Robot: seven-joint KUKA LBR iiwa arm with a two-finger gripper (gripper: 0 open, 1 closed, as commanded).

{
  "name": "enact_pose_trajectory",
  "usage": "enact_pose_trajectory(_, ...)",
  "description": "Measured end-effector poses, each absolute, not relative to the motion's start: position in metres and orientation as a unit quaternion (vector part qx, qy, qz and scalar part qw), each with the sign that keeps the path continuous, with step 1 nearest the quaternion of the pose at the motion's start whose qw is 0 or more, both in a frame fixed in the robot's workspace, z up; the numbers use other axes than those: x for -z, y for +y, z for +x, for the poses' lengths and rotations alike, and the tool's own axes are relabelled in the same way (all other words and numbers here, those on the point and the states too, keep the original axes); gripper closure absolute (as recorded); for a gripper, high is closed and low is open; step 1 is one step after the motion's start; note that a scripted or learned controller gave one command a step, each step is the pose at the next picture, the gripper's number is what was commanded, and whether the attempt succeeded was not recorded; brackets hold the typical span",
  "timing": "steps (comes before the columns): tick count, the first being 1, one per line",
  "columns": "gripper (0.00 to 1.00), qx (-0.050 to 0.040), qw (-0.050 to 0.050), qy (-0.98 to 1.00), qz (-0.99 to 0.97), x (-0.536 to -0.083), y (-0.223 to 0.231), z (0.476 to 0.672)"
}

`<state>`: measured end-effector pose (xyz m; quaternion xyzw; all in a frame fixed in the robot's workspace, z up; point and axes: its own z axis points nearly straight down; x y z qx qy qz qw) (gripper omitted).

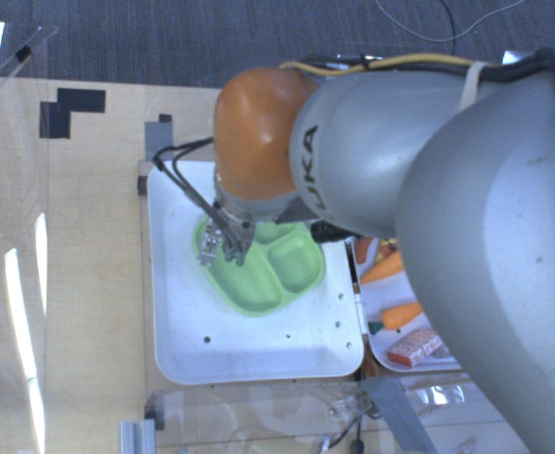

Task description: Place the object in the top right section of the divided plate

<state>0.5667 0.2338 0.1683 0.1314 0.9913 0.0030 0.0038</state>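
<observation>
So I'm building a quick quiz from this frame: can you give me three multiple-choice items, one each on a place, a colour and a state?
1. The divided plate lies in:
A. the left bin
B. the right bin
C. the bare bench

2. The plate is:
A. red
B. green
C. blue

3. The gripper is:
A. over the plate's left part
B. over the right bin
C. over the floor

Answers: 1 A, white left bin surrounds it. 2 B, pale green. 3 A, fingertips overlap the plate's left edge.

The wooden bench (78, 282) bears two white bins, left (258, 357) and right (383, 353), side by side.
</observation>
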Motion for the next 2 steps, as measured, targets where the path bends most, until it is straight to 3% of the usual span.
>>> enact_pose_trajectory(1, 1.0, -0.003, 0.006, 0.996, 0.092, -0.238, 0.235, 0.657)
enact_pose_trajectory(2, 1.0, -0.0015, 0.003, 0.999, 0.049, -0.15, 0.169, 0.592)
